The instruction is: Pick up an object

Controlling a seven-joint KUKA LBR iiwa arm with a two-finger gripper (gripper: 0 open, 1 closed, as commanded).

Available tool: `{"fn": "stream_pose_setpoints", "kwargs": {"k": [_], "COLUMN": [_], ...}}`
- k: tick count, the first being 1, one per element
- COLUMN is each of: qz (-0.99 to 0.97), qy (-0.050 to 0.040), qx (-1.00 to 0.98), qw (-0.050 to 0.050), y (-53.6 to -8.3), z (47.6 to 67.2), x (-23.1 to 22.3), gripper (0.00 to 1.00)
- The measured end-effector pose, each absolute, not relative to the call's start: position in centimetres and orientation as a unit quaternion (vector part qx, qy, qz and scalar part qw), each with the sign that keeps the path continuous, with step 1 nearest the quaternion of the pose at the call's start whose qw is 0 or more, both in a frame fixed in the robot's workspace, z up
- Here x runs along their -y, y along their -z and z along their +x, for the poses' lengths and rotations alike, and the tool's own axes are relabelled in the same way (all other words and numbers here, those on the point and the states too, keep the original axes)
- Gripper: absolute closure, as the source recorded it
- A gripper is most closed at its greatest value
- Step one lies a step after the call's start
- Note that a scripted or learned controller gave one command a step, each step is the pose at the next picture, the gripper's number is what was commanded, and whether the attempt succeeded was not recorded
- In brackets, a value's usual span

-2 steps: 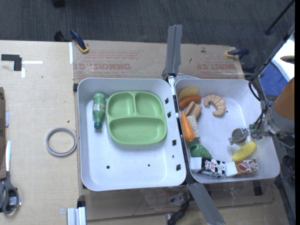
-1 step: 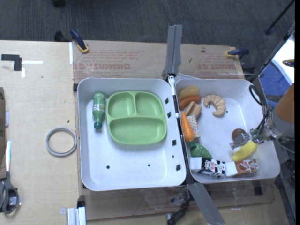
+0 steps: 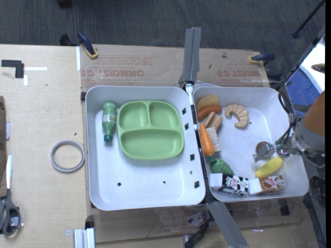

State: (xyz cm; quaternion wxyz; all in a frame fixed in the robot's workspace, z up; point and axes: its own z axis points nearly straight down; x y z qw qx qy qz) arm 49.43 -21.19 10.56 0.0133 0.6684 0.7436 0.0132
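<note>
A dark grey carpeted floor [image 3: 155,9] lies beyond the pale wooden desk [image 3: 41,112]. A brown cardboard sheet [image 3: 134,66] covers the desk's far part, held by blue-and-yellow clamps [image 3: 88,45].

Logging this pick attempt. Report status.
Pincer low in right bin, grip unclear. Toy banana just beside it, not held. Snack packet close below.

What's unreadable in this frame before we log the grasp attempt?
- End effector, camera view: small and blurred over the right bin; contact with the yellow banana can't be judged.
- Arm, camera view: cut off by the right edge.
- Green bottle in the left bin: label too small to read.
- Cow-print box and brown packet at the right bin's near wall: print too small to read.
</note>
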Motion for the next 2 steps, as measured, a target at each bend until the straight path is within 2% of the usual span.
{"fn": "stream_pose_setpoints", "kwargs": {"k": [1, 2], "qz": [0.643, 0.610], "qy": [-0.0103, 0.0005], "qx": [-0.766, -0.792], "qw": [0.011, 0.000], "y": [-10.5, -10.2], "z": [49.1, 57.3], "x": [21.4, 16.7], "gripper": [0.00, 0.00]}}
